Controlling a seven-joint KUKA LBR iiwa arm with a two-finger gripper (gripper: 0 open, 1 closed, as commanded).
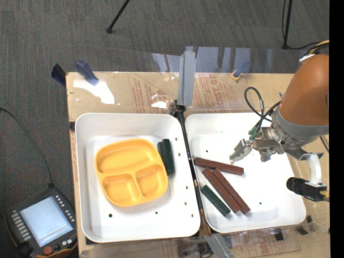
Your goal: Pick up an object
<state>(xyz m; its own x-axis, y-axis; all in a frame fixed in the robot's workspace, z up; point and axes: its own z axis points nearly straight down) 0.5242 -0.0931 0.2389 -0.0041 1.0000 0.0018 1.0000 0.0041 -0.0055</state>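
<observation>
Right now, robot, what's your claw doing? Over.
Gripper hovering in right bin, holding nothing. Brown sticks and dark green block lie just below. Nothing blocking them.

Two white bins (86,144), smooth glossy plastic; yellow divided tray (130,172) at left centre of frame is smooth plastic with soft sheen, dark green block (166,156) beside it looks matt. Right of centre, brown bars (226,190) look like matt wood or plastic, cannot tell which, dark green bar (215,199) matt too. Bench top (134,93) looks like cardboard under clear glossy film with glare in upper left, floor (54,36) rough grey carpet, arm's orange band (309,90) smooth satin, gripper (239,152) dull grey metal
</observation>
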